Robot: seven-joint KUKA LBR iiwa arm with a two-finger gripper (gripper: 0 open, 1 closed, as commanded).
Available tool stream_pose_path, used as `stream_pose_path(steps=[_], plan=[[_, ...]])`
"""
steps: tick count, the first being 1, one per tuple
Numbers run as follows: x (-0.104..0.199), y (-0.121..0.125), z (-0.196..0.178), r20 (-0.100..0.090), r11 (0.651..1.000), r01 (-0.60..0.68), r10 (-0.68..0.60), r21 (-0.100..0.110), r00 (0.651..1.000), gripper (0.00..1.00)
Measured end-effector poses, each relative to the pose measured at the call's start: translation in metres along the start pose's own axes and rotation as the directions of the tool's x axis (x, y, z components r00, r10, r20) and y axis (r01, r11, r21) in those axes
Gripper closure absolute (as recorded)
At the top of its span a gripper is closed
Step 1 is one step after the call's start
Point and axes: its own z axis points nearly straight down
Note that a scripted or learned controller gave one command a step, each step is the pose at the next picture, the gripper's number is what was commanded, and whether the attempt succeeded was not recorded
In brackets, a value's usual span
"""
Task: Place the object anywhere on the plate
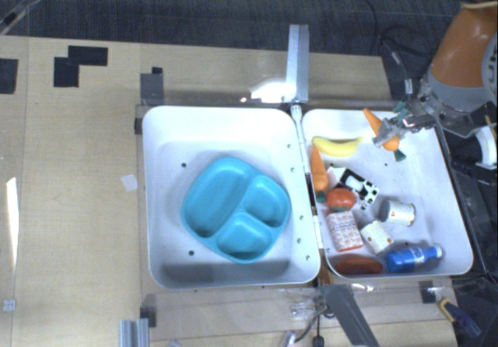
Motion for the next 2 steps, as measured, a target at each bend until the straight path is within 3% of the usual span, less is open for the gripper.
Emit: stream_pose_path(steps=[1,2], plan=[[0.058,0.005,0.084,-0.002,0.999,-0.043,0.043,0.000,0.999,1.00],[0.145,-0.072,-0.002,-0.004,1.000,-0.028,0.028,0.002,1.000,1.00]])
